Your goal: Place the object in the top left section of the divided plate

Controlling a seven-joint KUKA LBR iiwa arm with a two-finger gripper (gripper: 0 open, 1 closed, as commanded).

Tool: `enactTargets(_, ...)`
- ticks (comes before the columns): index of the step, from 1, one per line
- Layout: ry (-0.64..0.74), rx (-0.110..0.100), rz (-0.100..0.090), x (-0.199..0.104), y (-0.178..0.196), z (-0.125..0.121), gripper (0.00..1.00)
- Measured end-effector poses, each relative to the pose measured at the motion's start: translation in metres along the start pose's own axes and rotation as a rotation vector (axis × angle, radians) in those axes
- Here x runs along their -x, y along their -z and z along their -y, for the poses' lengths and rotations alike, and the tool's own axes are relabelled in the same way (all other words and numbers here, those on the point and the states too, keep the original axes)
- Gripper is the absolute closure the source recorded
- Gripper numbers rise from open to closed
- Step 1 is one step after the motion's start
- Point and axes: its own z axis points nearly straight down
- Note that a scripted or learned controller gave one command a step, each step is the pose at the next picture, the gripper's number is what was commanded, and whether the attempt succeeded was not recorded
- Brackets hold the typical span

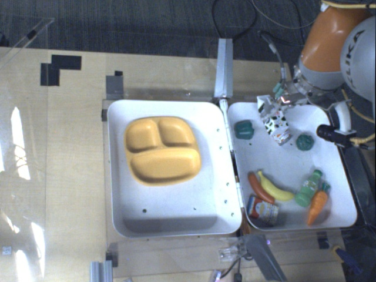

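A: Left bin, what's in it?

B: A yellow divided plate, smooth moulded plastic with rounded corners. Two small sections along its far side, one wide section along the near side. All three sections are bare. The bin itself is shallow, white, with soft rounded walls.

A: Right bin?

B: Same white tray, several things in it. A teal cup-like piece near the far left corner. A small dark green round knob toward the right wall. Along the near side: a red sausage shape touching a curved yellow banana, a short tin with a printed label just below them, a pale green bottle, and an orange carrot leaning beside the bottle.

A: And the arm?

B: Grey with an orange band, reaching in from the right over the far part of the right bin. The hand points down, just over a white block with black spots, dice-like. I cannot tell how far the hand is open, nor whether it has hold of the block.

A: Bench?

B: Pale wood grain, glossy.
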Motion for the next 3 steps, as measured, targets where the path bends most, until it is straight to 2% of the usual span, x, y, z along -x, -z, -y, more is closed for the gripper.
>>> enactTargets(1,0.126,-0.001,-0.003,-0.107,-0.008,0.061,1.00)
enactTargets(2,0.155,-0.001,-0.004,-0.185,-0.012,0.054,1.00)
enactTargets(3,0.381,0.001,-0.004,-0.208,-0.055,0.004,1.00)
